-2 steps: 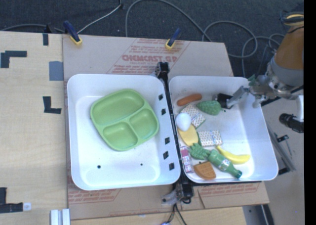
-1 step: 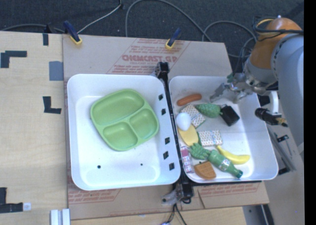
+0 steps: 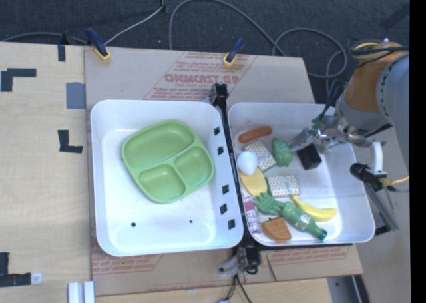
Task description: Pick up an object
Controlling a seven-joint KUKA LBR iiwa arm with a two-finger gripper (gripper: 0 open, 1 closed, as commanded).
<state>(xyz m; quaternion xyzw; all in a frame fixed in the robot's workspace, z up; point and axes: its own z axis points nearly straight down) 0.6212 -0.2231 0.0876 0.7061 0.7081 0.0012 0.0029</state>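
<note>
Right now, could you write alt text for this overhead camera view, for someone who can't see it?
A grey and orange robot arm's gripper hangs over the right bin, which holds toy food including a banana, a sausage and a white egg. The left bin holds a green divided plate.

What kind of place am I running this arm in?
Probably a robotics lab test bench, not a kitchen. Two white bins sit on cardboard held by spring clamps, loose cables trail behind, and the toy food and green divided plate look like grasping props.
</note>
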